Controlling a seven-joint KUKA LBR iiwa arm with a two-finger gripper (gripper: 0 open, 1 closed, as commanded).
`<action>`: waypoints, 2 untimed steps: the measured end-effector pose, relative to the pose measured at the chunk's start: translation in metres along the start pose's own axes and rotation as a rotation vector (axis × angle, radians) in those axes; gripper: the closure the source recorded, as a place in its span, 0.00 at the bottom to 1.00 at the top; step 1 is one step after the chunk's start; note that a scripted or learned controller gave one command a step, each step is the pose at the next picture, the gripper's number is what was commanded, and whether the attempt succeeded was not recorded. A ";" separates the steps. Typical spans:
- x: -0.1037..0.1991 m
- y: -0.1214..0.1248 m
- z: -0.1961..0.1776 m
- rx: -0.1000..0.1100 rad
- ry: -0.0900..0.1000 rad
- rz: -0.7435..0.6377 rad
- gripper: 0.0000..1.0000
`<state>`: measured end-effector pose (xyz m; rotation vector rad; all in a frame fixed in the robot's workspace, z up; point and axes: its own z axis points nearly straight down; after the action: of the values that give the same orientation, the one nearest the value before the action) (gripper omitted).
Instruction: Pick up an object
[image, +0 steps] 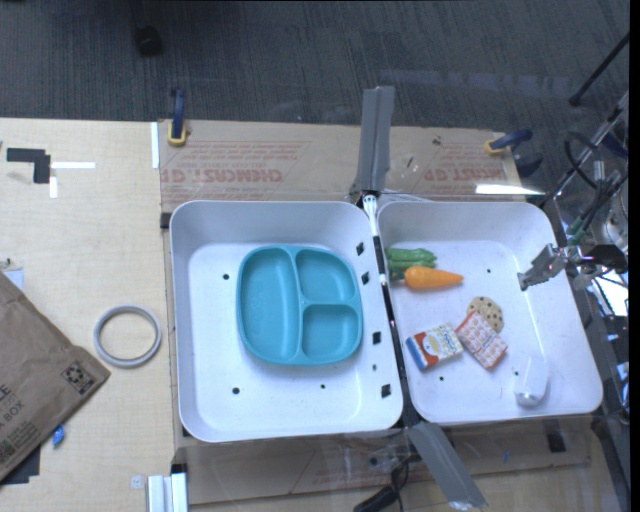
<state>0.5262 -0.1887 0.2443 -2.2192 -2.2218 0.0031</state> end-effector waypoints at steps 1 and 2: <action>0.045 0.037 0.092 0.001 0.000 0.029 0.00; 0.046 0.000 0.153 0.000 0.001 0.094 0.00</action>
<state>0.5254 -0.1425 0.0912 -2.3209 -2.1152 0.0021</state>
